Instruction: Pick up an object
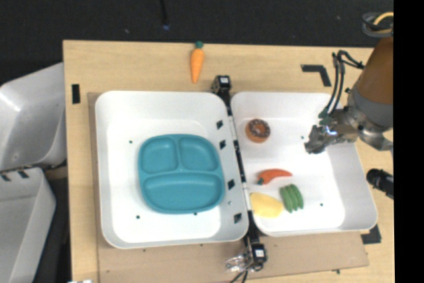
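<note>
**Desk:** What's in the bins right now?

**Me:** I'll take the doughnut [258,130] as my landmark. It sits in the right bin [331,219], near the upper part of the divider side. Below it lies a red chilli pepper [273,175]. Further below are a yellow lemon-like fruit [266,205] and a green ridged vegetable [291,197], the two just beside each other, the green one on the side away from the divider. Across the divider from the doughnut, the left bin [112,209] holds a blue sectioned plate [180,173] with three compartments, lying flat in the middle of the bin.

**Desk:** Anything outside the bins?

**Me:** A toy carrot [197,62] on the bench [86,69], above and left of the doughnut, beyond the bins' far rims.

**Desk:** And the gripper?

**Me:** The gripper [316,141] is over the right bin, level with the doughnut but well apart from it, toward the arm's side. It's dark and small from here; I can't say whether it is apart or together, and I see nothing in it.

**Desk:** Anything cut off?

**Me:** The arm runs out of view at the right, and cabling hangs around its wrist. The green vegetable's exact kind I can't make out.
</note>
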### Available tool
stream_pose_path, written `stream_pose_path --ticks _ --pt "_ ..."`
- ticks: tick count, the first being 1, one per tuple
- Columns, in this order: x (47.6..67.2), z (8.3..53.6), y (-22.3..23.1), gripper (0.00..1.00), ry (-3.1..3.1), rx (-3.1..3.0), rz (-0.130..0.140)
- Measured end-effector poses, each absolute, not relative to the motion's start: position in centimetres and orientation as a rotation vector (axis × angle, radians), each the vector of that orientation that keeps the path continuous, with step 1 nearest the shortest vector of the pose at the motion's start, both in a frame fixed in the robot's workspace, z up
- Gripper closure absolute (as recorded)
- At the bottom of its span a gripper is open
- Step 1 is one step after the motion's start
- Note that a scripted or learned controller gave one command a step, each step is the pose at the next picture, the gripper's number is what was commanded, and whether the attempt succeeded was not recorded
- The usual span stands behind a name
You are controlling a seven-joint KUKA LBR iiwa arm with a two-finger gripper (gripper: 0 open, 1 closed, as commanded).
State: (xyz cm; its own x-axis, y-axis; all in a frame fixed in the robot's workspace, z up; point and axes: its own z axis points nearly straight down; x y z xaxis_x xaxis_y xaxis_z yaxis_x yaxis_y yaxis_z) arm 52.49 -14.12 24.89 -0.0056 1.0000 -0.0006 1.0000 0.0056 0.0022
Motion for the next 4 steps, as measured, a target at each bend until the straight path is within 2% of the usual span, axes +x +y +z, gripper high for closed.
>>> stream_pose_path --ticks 2,4 --pt "53.7 22.9 -3.2 1.0 2.23 2.215 0.001" --pt "54.3 24.3 6.1 1.0 2.229 2.214 0.002"
